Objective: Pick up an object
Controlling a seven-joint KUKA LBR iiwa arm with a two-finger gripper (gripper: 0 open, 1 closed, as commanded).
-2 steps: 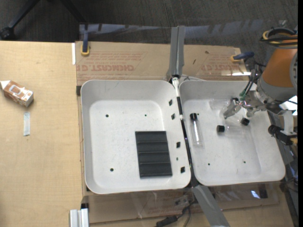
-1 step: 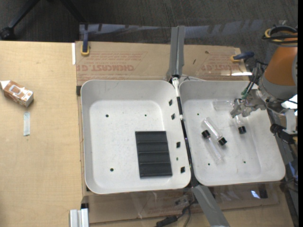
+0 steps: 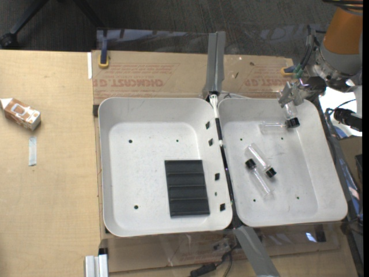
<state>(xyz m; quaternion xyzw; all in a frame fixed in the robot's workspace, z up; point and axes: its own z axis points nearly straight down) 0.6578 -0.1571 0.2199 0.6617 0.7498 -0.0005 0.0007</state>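
The gripper (image 3: 294, 96) is seen at the upper right, hung over the far right corner of the right bin (image 3: 323, 209), below the orange band of the arm (image 3: 341, 25). Whether it is apart or together cannot be told, since its metal parts are small and cluttered. Nothing can be made out as held by it.

Just below it, a clear tube with a black cap (image 3: 278, 125) is laid across the bin floor near the back wall. Nearer the middle of the same bin, two more clear tubes with black caps (image 3: 259, 165) are laid slantwise, side by side and touching or nearly so.

In the left bin (image 3: 115, 212), a dark ribbed rectangular block (image 3: 186, 187) is laid flat toward the front right. On the tan table surface to the left, well apart from the bins, a small orange-and-white box (image 3: 22, 113) is seen.
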